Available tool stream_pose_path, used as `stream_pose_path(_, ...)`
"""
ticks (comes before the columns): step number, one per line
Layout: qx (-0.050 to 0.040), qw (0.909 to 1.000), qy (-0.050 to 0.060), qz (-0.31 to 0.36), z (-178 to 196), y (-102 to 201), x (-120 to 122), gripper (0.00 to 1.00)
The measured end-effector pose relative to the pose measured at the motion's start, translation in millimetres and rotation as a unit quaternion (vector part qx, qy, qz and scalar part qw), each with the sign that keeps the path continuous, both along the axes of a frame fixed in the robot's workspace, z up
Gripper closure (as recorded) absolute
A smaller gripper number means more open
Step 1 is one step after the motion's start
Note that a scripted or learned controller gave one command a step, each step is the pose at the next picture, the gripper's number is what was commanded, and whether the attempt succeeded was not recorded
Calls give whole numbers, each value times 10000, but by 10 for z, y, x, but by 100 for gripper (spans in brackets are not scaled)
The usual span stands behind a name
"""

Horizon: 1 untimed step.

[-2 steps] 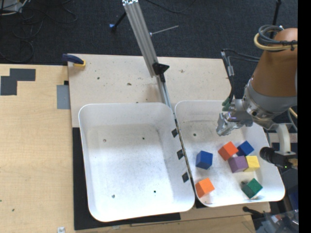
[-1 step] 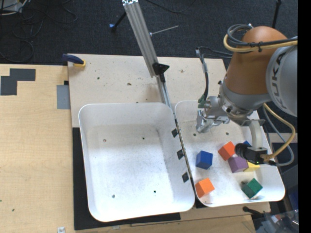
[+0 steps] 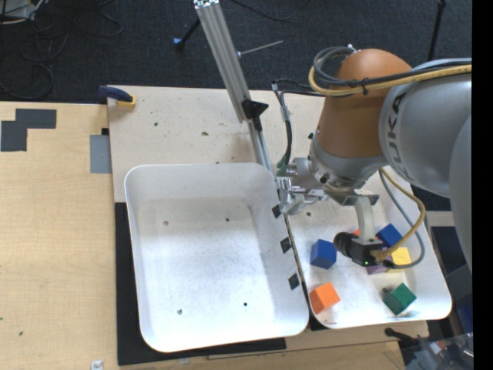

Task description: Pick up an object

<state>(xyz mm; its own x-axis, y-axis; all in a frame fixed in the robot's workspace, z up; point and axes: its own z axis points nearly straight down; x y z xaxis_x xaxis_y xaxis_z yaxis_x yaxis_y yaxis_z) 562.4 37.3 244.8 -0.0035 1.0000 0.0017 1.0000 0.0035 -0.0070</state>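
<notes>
- The claw (image 3: 299, 191) hangs under the grey arm's (image 3: 431, 129) orange-banded wrist, over the upper left corner of the right-hand shallow white bin (image 3: 356, 287), just beside the rim it shares with the neighbouring bin.
- The wrist covers the claw from above, so I cannot tell whether it is open or closed; nothing is seen gripped in it.
- At 5 o'clock from the claw, near but apart from it, a small blue cube (image 3: 323, 253) sits on the floor of the right bin.
- Nearly at 6 o'clock, further down the same bin, a small orange cube (image 3: 324, 296) lies close to the shared rim.
- At 4 o'clock, a second blue block (image 3: 390, 235) and a yellow block (image 3: 400, 256) sit close together by the right wall; a small purple piece (image 3: 376, 268) lies just beside the yellow one.
- Between 4 and 5 o'clock, a dark green cube (image 3: 399, 298) rests in the lower right corner, well apart from the orange cube.
- At 8 o'clock, the left-hand shallow white bin (image 3: 200, 245) lies next to the right one.
- At 11 o'clock, a slanted silver aluminium strut (image 3: 227, 60) rises from the pale bench (image 3: 54, 230).
- At 10 o'clock, well away, a blue and yellow clamp (image 3: 115, 95) lies at the bench's far edge.
</notes>
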Motion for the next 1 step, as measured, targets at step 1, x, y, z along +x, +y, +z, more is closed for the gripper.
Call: stream_pose_path(1,-2,10000,-4,-2,-143,511,56,100)
